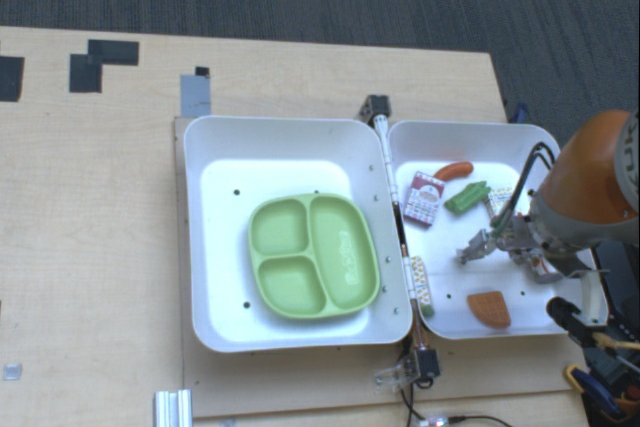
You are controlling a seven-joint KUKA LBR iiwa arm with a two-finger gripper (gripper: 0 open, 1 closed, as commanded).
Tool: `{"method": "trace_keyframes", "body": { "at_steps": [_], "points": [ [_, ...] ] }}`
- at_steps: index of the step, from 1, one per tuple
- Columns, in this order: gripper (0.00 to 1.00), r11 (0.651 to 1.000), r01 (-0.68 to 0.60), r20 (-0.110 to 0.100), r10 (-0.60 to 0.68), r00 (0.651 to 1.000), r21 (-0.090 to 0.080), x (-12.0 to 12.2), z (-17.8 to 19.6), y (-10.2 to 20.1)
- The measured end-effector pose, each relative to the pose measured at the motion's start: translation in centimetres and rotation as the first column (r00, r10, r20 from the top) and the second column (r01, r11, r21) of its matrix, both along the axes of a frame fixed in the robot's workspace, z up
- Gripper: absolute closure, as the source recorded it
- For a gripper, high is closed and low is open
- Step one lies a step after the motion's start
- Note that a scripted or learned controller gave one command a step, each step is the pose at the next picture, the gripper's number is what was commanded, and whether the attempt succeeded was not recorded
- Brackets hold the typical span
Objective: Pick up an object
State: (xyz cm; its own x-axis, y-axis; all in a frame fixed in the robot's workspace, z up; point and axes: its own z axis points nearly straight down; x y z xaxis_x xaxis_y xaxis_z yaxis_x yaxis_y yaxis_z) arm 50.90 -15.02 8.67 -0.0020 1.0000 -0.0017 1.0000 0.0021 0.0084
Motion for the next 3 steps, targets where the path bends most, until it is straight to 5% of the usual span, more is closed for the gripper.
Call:
{"method": "trace_keyframes", "body": {
  "at_steps": [1,2,3],
  "points": [
    [0.00,1.000,-0.002,-0.007,0.003,1.000,0.003,-2.2,2.3,5.5],
    [0.00,1.000,0.002,-0.001,-0.002,1.000,-0.002,-2.1,0.1,6.5],
    [1.00,1.000,0.000,0.005,0.000,1.000,-0.001,-1.9,1.2,6.6]
  ]
}}
